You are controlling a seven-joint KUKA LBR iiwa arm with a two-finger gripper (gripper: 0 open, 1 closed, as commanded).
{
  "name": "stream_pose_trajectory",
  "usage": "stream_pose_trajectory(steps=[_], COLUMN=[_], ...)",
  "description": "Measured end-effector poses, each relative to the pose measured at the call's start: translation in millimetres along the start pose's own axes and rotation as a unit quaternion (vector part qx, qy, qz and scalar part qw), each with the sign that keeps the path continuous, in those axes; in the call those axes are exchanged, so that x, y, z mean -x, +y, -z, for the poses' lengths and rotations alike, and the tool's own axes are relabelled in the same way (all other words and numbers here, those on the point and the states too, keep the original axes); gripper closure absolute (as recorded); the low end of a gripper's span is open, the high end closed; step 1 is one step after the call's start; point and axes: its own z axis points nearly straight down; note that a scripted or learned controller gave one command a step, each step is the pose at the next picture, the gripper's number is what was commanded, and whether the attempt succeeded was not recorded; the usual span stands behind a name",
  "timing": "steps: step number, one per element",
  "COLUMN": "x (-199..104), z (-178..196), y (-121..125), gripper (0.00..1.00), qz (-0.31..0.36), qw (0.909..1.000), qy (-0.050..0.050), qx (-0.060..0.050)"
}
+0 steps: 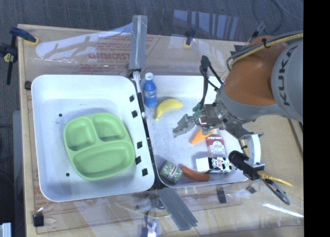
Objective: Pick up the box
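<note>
One box (217, 154) lies just below-right of your gripper (186, 124), long axis toward the near rim; its fingers look spread, holding nothing.

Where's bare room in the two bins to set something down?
Left bin: white floor rings the green tray, widest along the far wall. Right bin: an open patch between banana, can and claw. Crowded near the box, carrot and sausage.
</note>
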Motion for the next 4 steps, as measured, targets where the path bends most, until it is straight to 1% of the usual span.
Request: stream_pose_trajectory(steps=[1, 2, 3, 4], x=[-10, 72, 3, 32], z=[55, -89, -160, -160], y=[-1, -1, -7, 77], gripper=[0.00, 0.00, 0.00, 0.00], qz=[-0.019, -0.056, -0.090, -0.129], qw=[0.9998, 0.9984, 0.9959, 0.9916], qy=[0.000, 0.000, -0.003, 0.001], qx=[0.001, -0.001, 0.002, 0.000])
